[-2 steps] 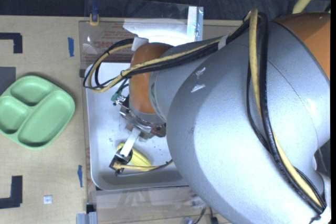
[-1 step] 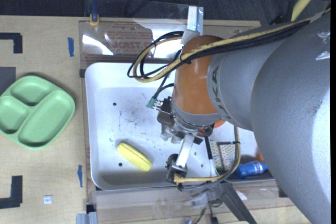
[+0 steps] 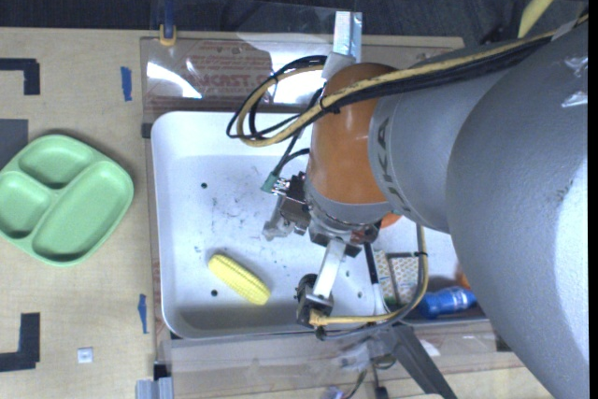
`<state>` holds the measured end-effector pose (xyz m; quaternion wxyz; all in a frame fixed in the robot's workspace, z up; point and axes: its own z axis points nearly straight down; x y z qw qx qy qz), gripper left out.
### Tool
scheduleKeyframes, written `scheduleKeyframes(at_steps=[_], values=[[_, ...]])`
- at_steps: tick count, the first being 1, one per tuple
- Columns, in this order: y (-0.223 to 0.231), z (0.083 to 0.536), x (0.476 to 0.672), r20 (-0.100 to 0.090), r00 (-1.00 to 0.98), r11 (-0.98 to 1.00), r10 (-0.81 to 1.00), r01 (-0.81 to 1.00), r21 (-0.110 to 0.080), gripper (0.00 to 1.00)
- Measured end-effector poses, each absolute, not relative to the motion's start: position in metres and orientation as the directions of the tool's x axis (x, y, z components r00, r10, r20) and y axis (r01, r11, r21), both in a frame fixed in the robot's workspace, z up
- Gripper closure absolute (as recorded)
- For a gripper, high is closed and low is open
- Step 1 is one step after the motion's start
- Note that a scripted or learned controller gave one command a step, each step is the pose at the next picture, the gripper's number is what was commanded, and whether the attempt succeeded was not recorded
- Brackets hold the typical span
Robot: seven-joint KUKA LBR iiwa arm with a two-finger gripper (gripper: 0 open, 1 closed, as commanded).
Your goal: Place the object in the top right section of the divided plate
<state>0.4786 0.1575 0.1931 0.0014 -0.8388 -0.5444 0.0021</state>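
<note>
While the grey arm (image 3: 486,163) hangs over it, the yellow object (image 3: 238,279), a ribbed oblong piece much like a cob of corn, lies flat on the floor of the white bin (image 3: 182,201). It is close to the bin's near edge, towards the near left corner. It lies at a slant, one end pointing to the left wall and the other to the near edge. It lies free, with white floor marked by a few dark specks and scuffs all around it.

The gripper (image 3: 291,218) hangs above the middle of the same bin, further in from the near edge than the yellow object, to its right and apart from it. It is seen from above, tucked under the arm's orange band, and I cannot tell whether the claw is wide or narrow. Black and yellow cables (image 3: 266,103) loop from the wrist out over the bin's far edge, where a clear plastic sheet (image 3: 224,61) lies.

The divided plate (image 3: 64,198), pale green with two small sections and one large one, rests on the wooden bench (image 3: 75,70) beyond the bin's left edge, well apart from the yellow object. Its large section faces the bin.

Past the bin's right edge, partly under the arm, a blue cylinder (image 3: 448,301) lies on its side, with a mesh-patterned piece (image 3: 402,274) just beside it.
</note>
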Motion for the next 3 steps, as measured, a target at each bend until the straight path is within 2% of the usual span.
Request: scheduleKeyframes(at_steps=[1, 2, 3], values=[[0.158, 0.202, 0.479, -0.002, 0.408, -0.408, 0.913, 0.913, -0.005, 1.00], [0.228, 0.090, 0.481, 0.010, 0.383, -0.383, 0.924, 0.924, 0.005, 1.00], [0.227, 0.089, 0.557, 0.006, 0.615, -0.615, 0.788, 0.788, 0.001, 1.00]])
